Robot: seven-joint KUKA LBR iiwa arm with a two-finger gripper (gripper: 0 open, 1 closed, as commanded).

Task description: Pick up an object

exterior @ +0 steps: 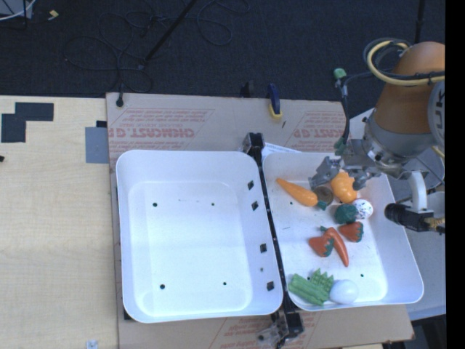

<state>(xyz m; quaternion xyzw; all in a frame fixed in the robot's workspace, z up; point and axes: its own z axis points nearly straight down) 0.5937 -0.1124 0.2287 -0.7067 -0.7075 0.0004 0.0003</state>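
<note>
My gripper (341,180) hangs over the upper part of the right bin (407,267), its two grey fingers on either side of an orange-yellow toy (344,188) and closed on it. Close by in the bin lie an orange carrot (296,192), a dark green and white piece (353,211), a red pepper (352,231), a red and orange chilli pair (328,244), a green leafy bundle (309,288) and a white egg (344,291). The arm's grey body and orange band (410,86) rise at the right.
The left bin (145,187) sits beside the right one, with a black divider with clips (263,217) between them. Both bins rest on a cardboard sheet (189,126). Cables cross the dark floor behind. A black fitting (407,215) juts over the right bin's edge.
</note>
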